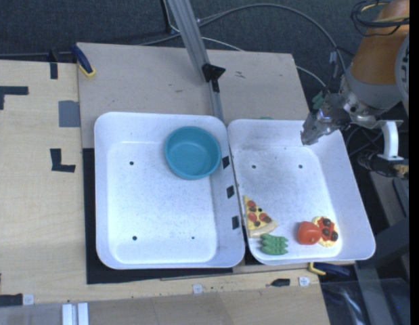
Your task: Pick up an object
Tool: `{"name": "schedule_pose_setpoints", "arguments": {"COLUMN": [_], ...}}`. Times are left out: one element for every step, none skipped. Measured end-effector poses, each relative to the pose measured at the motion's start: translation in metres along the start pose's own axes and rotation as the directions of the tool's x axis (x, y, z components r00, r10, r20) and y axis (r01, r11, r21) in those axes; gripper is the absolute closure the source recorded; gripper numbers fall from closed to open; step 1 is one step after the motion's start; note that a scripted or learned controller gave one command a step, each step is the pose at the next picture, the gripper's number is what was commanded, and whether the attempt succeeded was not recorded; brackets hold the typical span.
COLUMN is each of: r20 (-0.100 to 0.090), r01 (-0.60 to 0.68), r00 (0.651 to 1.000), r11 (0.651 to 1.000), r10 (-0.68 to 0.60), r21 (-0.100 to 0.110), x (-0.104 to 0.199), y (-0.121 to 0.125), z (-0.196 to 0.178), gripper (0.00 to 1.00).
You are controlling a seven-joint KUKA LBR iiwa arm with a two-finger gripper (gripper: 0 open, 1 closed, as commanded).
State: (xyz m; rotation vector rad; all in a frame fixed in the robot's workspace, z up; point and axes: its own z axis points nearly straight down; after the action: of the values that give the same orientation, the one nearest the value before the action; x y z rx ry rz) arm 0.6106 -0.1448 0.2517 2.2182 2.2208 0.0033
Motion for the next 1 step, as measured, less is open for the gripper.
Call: {"name": "schedule_pose_setpoints", "arguments": {"r20": [-0.001], "r01": [0.003], "r00": [1.000], "r11": [1.000], "r10": [-0.003], "r21": [0.004], "x": [0.0608], "y": [-0.0052], "z": [0.0091], "gripper": [1.00]}}
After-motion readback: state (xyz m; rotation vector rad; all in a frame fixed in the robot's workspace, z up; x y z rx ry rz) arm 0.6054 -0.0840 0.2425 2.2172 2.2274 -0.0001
